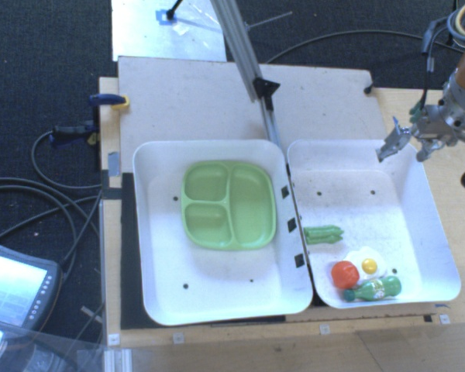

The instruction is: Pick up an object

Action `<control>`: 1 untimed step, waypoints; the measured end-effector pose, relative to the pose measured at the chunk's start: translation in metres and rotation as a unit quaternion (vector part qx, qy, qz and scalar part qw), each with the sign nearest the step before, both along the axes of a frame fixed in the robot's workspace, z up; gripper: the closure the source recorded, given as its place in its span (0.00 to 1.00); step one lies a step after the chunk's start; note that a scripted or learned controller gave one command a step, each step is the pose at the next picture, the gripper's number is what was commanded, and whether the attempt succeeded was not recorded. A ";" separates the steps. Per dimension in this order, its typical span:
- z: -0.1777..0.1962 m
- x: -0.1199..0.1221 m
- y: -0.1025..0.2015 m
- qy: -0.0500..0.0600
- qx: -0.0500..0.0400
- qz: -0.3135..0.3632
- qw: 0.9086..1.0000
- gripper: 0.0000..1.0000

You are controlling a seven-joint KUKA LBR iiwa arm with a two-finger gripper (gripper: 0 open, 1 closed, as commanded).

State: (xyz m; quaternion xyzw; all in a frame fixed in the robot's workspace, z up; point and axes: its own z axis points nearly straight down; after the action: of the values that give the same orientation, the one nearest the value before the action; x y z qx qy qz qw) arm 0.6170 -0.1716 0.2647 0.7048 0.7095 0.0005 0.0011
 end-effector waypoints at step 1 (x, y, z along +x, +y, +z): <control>0.000 0.000 0.000 0.000 0.000 0.000 1.000 0.00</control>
State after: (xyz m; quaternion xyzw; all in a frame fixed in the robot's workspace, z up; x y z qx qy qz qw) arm 0.6170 -0.1716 0.2648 0.7046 0.7097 0.0004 0.0012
